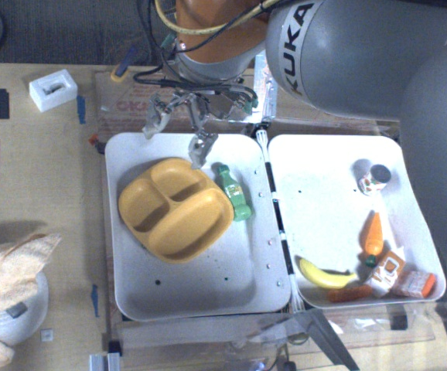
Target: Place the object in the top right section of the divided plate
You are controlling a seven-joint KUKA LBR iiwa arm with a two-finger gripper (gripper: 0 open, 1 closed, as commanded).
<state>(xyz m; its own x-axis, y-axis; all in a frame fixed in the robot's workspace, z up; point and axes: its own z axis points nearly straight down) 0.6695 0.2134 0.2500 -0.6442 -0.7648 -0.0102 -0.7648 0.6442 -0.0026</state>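
Note:
A yellow divided plate [175, 209] lies tilted in the left bin [192, 284], toward its upper half. A green bottle [233, 192] lies flat against the plate's right rim, outside its sections. My gripper [178, 136] hangs over the left bin's far edge, just above the plate's top corner. It is open, with one finger near the bin's far left rim and the other close to the bottle's cap. Nothing sits between its fingers.
The right bin [324, 199] holds a banana [324, 273], a carrot [372, 233], a small round object [373, 178] and red and orange packets [401, 281]. A white box [53, 90] and a cloth [11, 265] lie on the bench to the left.

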